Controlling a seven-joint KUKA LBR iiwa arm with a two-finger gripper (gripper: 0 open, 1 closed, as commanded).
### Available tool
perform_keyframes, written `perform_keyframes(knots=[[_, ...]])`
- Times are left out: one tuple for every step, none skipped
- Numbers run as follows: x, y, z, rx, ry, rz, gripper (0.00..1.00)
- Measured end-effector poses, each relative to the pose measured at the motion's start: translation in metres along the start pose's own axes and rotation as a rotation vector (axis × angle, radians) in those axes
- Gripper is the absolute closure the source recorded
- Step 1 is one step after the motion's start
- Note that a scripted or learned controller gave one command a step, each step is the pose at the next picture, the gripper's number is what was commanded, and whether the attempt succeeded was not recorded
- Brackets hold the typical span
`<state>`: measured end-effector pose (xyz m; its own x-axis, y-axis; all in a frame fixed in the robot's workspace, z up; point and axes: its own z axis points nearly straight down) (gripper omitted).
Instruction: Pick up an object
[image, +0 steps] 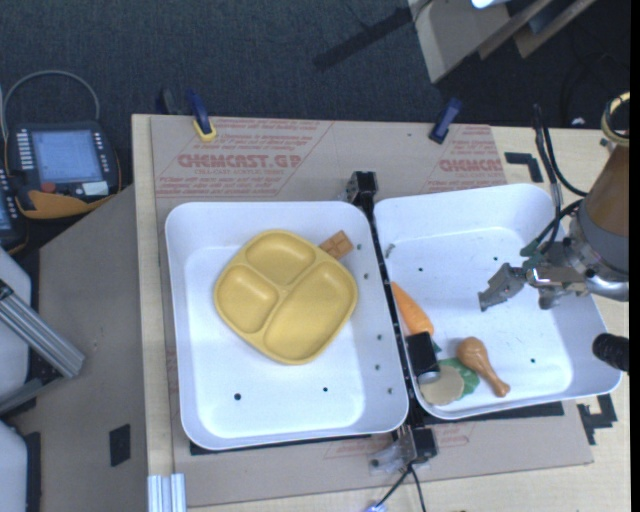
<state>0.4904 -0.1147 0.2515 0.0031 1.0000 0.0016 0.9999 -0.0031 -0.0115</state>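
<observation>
Near edge, right bin (520, 215): a drumstick (483, 364), a green disc (447, 387) and a small black block (421, 354) are bunched in the near-left corner; the block lies on or just against the disc (which cannot be told).
Divider side: a carrot (411, 309) lies along the bin's left wall, just beyond the block.
Gripper (497, 289): held over the bare middle of the right bin, with nothing seen between the fingers; whether they are spread or closed cannot be told.
Left bin (190, 330): a yellow tray (286, 295) is seen, with a brown piece (336, 244) at its far edge.
Risk: the candidates are judged to be crowded against walls, so a finger could be blocked by the rim, or two items could be pinched and dropped.
Risk, shape: the drumstick's rounded end could be squeezed out.
</observation>
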Motion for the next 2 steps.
perform_keyframes(knots=[[0.000,0.002,-0.005,-0.012,-0.002,-0.003,0.00],[-0.008,0.002,0.041,-0.005,0.000,-0.001,0.00]])
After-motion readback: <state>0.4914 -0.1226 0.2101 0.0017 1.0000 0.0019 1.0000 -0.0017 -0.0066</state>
